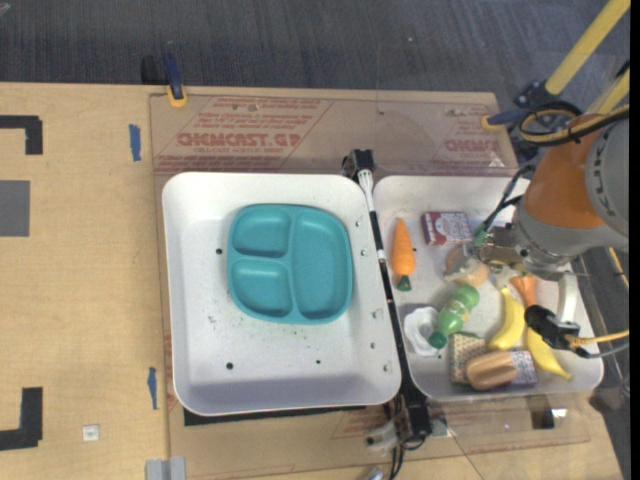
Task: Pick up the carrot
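We are seeing the carrot (402,250) lying in the right bin (590,368), close against its left wall, with its green end pointing toward us. The arm (565,193) is reaching over the same bin, and the hand (487,251) is hovering right of the carrot, near a small red-and-white packet (445,227); we cannot tell whether it is spread. A teal divided plate (290,263) is sitting in the left bin (200,368)

Open floor is seen around the carrot (401,251) in the right bin (590,368) (against its left wall). The near half is crowded by 1 green bottle (456,311), bananas (512,325) and a hot dog (502,370).
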Controlling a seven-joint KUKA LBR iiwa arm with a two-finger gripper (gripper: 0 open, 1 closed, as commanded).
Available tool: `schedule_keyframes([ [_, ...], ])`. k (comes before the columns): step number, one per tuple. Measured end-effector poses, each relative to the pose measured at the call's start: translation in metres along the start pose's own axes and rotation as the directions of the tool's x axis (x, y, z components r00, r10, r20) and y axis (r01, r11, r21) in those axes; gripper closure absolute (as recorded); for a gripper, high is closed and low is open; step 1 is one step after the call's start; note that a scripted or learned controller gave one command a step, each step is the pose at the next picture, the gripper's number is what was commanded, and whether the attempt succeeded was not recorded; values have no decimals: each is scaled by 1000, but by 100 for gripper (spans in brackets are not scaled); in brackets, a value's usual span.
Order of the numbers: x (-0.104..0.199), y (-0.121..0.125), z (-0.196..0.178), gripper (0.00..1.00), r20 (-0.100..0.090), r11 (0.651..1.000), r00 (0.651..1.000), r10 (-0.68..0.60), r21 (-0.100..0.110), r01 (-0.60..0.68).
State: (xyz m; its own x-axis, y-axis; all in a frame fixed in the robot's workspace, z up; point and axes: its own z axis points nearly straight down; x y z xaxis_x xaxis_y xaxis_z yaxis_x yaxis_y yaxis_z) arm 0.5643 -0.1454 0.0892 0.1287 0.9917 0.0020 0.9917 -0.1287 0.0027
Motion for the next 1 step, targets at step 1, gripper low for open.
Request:
schedule_keyframes([
  [1, -48, 0, 0, 0, -25, 884, 884, -467, -4, 467],
])
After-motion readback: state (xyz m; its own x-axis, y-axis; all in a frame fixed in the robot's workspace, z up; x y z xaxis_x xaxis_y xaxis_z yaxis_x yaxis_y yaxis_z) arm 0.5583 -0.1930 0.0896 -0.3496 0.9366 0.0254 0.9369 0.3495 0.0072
